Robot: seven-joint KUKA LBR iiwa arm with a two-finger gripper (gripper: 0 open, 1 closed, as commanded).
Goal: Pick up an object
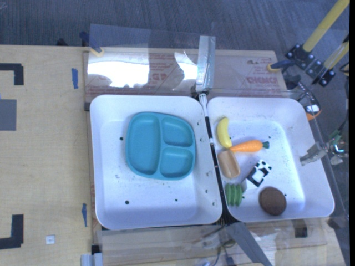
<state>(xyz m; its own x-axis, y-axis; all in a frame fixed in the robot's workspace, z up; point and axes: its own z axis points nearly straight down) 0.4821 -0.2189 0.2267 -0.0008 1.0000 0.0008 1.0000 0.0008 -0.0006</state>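
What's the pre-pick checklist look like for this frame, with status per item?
1. Targets present in right bin: banana, carrot, brown ball, green piece. Ok.
2. Brown ball apart from its neighbours, open space around it. Ok.
3. Banana, carrot and tan piece touch or overlap by the divider. Not ok for a clean grasp.
4. Left bin holds the teal tray, away from the targets. Ok.
5. End effector position over the bin. Cannot tell.

A teal plate (161, 146), yellow banana (223, 132), orange carrot (247, 146), brown ball (272, 200) and black-and-white checkered piece (258, 173) lie in white bins (105, 204).
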